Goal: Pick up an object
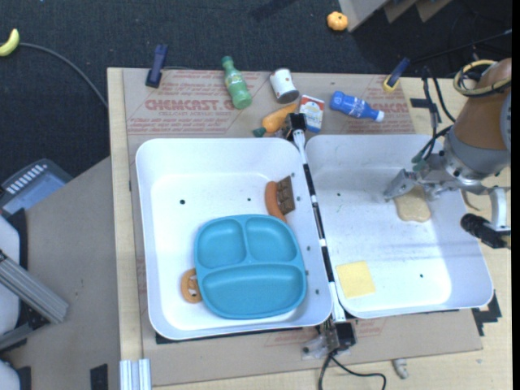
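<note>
Reaching into the right bin (455,291) from its far right side, with the pincer (416,187) low over a tan cookie (414,209) near the bin's back. Fingers spread wide, straddling the cookie's top edge, gripping nothing. Nothing lifted yet: closing and raising remain, by the look of it. Also in that bin, a yellow square (356,279) toward its front left corner, untouched.

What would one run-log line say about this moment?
arm: over right bin | hand: above tan flat piece | grasp: not confirmed | yellow square: untouched
</note>
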`<state>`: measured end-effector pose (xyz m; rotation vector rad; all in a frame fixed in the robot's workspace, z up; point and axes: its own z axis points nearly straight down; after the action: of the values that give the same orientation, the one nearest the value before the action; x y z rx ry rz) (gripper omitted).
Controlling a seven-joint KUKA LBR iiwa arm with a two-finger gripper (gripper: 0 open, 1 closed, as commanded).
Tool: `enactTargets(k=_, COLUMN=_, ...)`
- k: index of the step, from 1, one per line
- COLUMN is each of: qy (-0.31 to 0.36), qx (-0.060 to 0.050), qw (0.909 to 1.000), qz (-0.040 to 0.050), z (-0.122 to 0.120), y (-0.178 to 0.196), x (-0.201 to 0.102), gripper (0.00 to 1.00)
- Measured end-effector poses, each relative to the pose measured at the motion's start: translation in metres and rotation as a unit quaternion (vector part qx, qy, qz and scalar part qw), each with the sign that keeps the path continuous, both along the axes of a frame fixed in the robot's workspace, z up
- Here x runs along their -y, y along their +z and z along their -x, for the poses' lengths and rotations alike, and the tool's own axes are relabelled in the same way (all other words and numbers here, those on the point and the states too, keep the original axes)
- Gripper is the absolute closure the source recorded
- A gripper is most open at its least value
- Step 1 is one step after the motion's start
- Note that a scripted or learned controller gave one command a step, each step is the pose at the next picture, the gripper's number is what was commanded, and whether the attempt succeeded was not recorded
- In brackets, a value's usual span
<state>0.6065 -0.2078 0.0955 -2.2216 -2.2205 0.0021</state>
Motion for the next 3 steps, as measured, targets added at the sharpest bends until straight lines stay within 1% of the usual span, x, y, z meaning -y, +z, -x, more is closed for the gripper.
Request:
enactTargets(k=1, qy=0.0, qx=0.0, qw=1.0, qz=-0.0005, z=0.026, y=0.017, x=-0.008, gripper=0.0)
enactTargets(k=2, qy=0.001, qx=0.0, qw=1.0, qz=-0.0009, z=0.026, y=0.022, x=-0.02, gripper=0.0)
enactTargets(k=3, qy=0.0, qx=0.0, qw=1.0, qz=-0.0005, z=0.031, y=0.014, x=-0.006, gripper=0.0)
